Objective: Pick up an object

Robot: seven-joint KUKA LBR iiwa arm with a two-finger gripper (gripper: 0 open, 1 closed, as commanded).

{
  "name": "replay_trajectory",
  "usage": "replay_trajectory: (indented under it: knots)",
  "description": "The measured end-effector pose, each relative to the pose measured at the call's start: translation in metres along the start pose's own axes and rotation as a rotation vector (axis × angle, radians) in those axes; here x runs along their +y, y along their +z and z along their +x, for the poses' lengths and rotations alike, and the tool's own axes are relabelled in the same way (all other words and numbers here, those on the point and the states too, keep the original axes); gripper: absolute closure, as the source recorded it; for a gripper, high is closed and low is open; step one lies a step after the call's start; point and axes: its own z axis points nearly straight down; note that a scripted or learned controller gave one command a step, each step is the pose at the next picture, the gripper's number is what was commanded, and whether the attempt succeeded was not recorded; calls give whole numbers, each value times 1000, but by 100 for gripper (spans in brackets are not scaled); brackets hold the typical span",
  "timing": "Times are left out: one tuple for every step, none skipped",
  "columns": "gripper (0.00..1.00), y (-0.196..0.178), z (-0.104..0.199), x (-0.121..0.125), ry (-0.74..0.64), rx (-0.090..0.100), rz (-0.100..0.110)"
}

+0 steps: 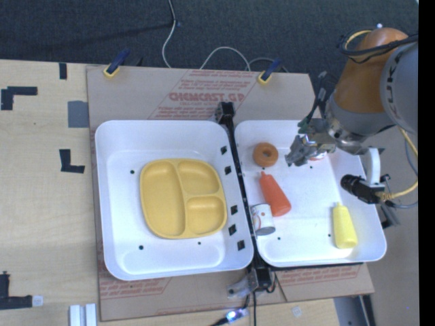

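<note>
In the right bin lie a brown donut, an orange bottle-shaped toy, a small white cup-like piece and a yellow bottle. My gripper hangs over the upper part of that bin, a short way right of the donut and above the orange toy. I see nothing between its fingers. The left bin holds a yellow divided plate.
A black divider with clips runs between the two bins. Cardboard underlies both bins, with yellow-blue clamps at its back corners. A white cable loops behind. A black fitting sticks out at the right bin's edge.
</note>
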Motion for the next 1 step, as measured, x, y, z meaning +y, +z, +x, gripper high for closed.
replay_trajectory:
  knots:
    - [100, -47, 0, 1, 0, 0, -1]
